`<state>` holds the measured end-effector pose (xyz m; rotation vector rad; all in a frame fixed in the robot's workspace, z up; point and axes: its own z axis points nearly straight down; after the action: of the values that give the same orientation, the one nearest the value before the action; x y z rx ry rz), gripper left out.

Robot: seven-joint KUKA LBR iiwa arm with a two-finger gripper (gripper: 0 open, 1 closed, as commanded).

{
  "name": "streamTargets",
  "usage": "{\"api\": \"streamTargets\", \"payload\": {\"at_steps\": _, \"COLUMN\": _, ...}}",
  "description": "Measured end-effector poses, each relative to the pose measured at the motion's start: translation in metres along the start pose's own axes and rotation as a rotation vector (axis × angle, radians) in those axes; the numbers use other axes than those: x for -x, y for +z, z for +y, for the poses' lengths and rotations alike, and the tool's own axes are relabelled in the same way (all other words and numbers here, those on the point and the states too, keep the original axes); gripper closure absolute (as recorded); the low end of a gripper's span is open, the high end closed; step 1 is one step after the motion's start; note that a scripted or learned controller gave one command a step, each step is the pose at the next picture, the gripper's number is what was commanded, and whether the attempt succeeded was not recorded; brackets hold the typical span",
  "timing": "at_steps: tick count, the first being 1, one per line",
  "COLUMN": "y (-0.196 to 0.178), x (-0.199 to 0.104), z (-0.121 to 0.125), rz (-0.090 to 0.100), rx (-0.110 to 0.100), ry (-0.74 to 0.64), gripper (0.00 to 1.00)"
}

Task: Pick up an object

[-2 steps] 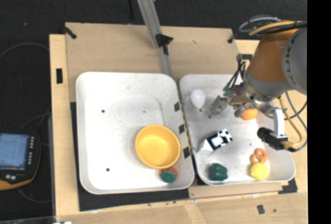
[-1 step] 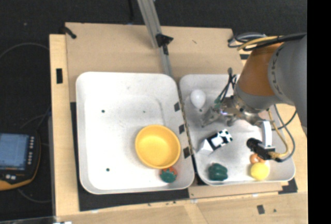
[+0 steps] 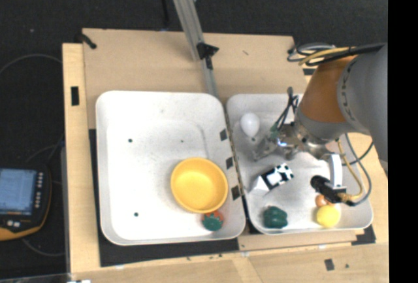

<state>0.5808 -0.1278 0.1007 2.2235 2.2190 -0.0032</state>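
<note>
Gripper (image 3: 274,144) sits low in the right bin (image 3: 356,226), blurred under the wrist; its grip state cannot be told. Beside the gripper: white bulb (image 3: 249,123), black-and-white block (image 3: 274,177), green object (image 3: 275,216), yellow ball (image 3: 327,215). Left bin (image 3: 130,112) holds a yellow bowl (image 3: 199,184).

This is a robotics lab. A plywood desk (image 3: 150,66) carries two shallow white bins (image 3: 144,125) side by side, with small toy-like test objects lying in them. A metal camera pole (image 3: 186,7) slants up from behind the bins. Left of the desk lies a robot teach pendant (image 3: 19,200), cabled, on dark floor.
</note>
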Motion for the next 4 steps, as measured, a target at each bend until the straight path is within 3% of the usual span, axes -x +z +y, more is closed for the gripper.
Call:
{"api": "streamTargets", "payload": {"at_steps": 1, "y": -0.011, "x": 0.0, "z": 0.001, "rz": 0.002, "rx": 0.004, "ry": 0.006, "gripper": 1.0}}
{"api": "streamTargets", "payload": {"at_steps": 2, "y": -0.058, "x": 0.006, "z": 0.009, "rz": 0.001, "rx": 0.007, "ry": -0.001, "gripper": 1.0}}
{"api": "streamTargets", "payload": {"at_steps": 4, "y": -0.187, "x": 0.006, "z": 0.008, "rz": 0.0, "rx": 0.011, "ry": -0.006, "gripper": 1.0}}
